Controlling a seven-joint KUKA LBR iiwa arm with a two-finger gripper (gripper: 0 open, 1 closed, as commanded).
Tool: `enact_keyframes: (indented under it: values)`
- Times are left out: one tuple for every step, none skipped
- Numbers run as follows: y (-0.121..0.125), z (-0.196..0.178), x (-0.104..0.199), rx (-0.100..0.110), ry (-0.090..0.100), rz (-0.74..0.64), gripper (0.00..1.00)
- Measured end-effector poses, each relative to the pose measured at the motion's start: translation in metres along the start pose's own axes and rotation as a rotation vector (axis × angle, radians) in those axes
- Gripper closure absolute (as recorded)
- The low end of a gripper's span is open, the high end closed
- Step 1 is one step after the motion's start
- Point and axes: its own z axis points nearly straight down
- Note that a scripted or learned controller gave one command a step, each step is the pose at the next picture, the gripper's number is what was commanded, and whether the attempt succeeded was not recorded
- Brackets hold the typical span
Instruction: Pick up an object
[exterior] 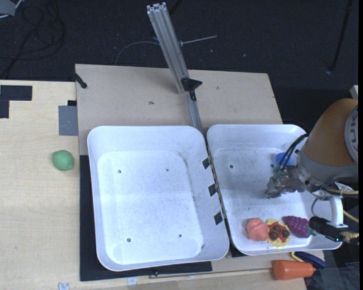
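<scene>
My gripper (276,188) hangs low in the right bin (248,139), toward its right side, under the orange-banded wrist. Along that bin's front edge lie a pink-red fruit-like toy (256,229), a yellow and dark toy (278,233) and a purple grape bunch (297,225). These lie below and slightly in front of the gripper, apart from it. A small blue thing (284,159) shows just behind the wrist. I see nothing between the gripper's tips.
The left bin (103,139) sits beside the right one, joined by black clips. A green ball (63,160) rests on the wooden bench at left. An orange carrot-like toy (293,269) lies outside the bin's front edge. A metal bar (169,44) slants up behind the bins.
</scene>
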Motion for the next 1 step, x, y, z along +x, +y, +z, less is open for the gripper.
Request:
enact_keyframes:
  values:
    - [-0.0046, -0.0435, -0.0038, -0.004, -0.001, -0.001, 1.0]
